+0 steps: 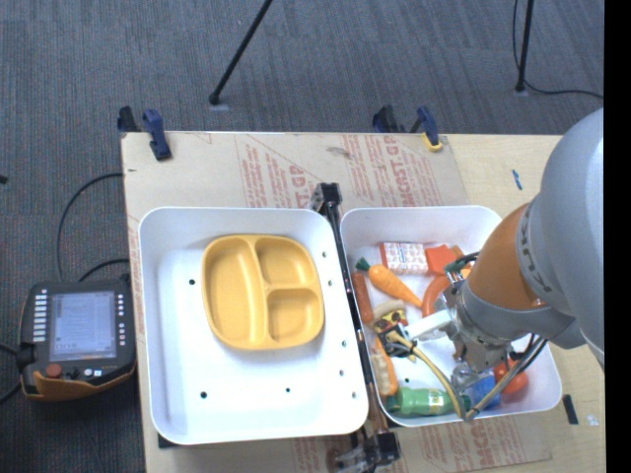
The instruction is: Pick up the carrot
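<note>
The carrot (392, 284), orange with a green stub at its upper-left end, lies slanted in the upper left of the right bin (424, 211). My gripper (473, 371) hangs low over the lower right part of that bin, below the grey wrist and orange band. It is to the right of and below the carrot, apart from it. The wrist hides the gripper's tips. Nothing can be seen held in it.
The right bin also holds a red and white box (402, 257), an orange block (440, 261), a green bottle (424, 400), a blue item (481, 390), a red item (513, 374) and slim orange pieces by its left wall. A yellow divided plate (264, 291) sits in the left bin (150, 264).
</note>
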You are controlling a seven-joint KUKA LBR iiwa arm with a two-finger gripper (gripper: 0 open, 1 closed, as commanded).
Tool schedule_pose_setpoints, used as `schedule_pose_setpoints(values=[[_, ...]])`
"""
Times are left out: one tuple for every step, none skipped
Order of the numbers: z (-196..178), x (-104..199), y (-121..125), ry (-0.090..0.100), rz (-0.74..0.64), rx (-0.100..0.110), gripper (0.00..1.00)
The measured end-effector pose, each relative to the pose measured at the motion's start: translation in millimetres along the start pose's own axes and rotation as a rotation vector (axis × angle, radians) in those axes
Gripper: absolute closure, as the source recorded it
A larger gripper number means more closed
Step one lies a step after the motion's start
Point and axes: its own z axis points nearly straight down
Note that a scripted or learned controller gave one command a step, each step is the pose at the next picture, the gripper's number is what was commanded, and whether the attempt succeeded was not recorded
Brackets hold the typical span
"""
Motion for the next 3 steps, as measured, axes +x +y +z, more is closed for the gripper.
schedule_pose_setpoints(values=[[-101,103,-32,0.003,-0.051,0.0,0.0],[-100,32,-52,-0.002,-0.036,0.002,0.0],[-99,11,-132,-0.002,-0.004,0.001,0.0]])
